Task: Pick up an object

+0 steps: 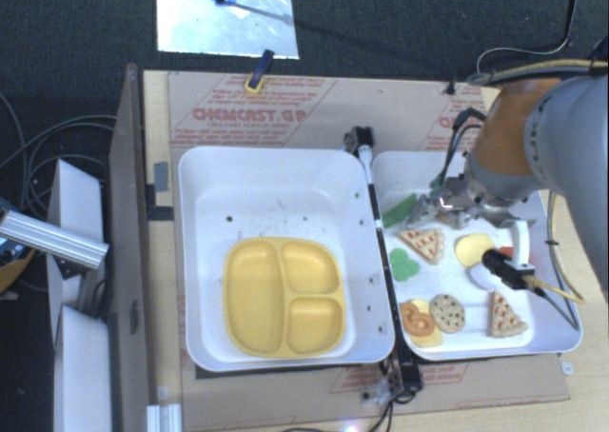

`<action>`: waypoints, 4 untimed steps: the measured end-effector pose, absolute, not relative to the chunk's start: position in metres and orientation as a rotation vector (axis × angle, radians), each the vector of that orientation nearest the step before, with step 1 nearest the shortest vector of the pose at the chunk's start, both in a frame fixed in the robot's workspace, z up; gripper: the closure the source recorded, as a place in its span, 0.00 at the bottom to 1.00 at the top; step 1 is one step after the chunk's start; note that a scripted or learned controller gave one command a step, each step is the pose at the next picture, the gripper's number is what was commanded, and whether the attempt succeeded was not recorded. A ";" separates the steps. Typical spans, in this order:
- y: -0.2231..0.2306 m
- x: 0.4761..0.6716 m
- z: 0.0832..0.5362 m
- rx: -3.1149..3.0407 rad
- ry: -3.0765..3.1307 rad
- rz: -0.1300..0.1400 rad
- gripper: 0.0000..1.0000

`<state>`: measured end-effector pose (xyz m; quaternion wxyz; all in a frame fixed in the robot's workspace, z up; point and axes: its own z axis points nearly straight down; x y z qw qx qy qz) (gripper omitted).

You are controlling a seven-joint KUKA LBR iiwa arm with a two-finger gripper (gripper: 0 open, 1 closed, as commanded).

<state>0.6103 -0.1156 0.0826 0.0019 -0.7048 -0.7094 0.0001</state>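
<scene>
several toy foods lie in the right bin [557,325]; the tool [445,202] hangs low over its far part, near a pizza slice [423,244]. i cannot tell its state. better to center over one piece before descending.

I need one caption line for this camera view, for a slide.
KUKA arm's claw low in the right bin among toy foods; yellow divided tray in the left bin.

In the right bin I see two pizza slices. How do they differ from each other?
The upper pizza slice lies near the bin's middle, beside the green pieces; the lower pizza slice lies at the bin's near right corner. The upper one lies wider than tall, the lower one taller than wide. Both are triangular, tan-crusted with reddish topping.
</scene>
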 end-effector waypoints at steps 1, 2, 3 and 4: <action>-0.087 0.581 0.084 -2.214 -2.226 0.001 0.00; -0.088 0.583 0.095 -2.217 -2.228 -0.004 1.00; -0.088 0.583 0.095 -2.217 -2.228 -0.004 0.00; -0.094 0.539 0.083 -2.219 -2.218 0.003 0.00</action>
